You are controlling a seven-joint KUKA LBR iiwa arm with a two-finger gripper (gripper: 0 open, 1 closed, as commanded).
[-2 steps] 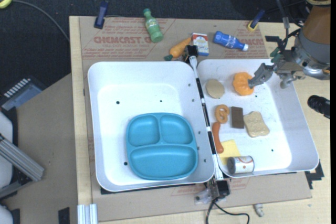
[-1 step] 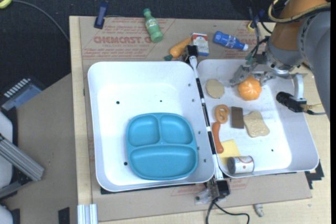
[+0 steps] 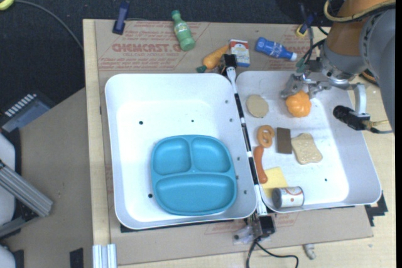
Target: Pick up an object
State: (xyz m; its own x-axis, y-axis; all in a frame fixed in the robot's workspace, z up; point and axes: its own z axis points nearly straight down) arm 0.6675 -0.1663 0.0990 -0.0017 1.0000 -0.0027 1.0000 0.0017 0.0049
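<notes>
So our tabletop [image 3: 157, 41] carried the two white bins side by side, and the split made sense for a pick job. The left bin [image 3: 125, 135] had just the blue divided tray [image 3: 191, 174] sitting in its lower half, which we read as the drop-off side. The right bin [image 3: 352, 166] was the supply side, with all the small stuff scattered loose so each piece had some room around it.

The arm [image 3: 358, 28] reached in from the right and had its claw [image 3: 303, 86] down at the top of the right bin, right over the orange fruit [image 3: 299, 105]. The claw touched or nearly touched the top of the fruit, but we couldn't tell how wide it stood or whether it really had hold of anything, so we're not calling it a grab.

Smaller bits in that bin: a slice of bread [image 3: 306, 149], a round tan cookie [image 3: 257, 106], a yellow cheese slice [image 3: 274, 178], a tin can [image 3: 288, 197], a brown bar [image 3: 284, 140], a pretzel [image 3: 266, 135].

Outside the bins, a green bottle [image 3: 183, 32] and a blue bottle [image 3: 275, 48] lay on the board, probably strays.
</notes>
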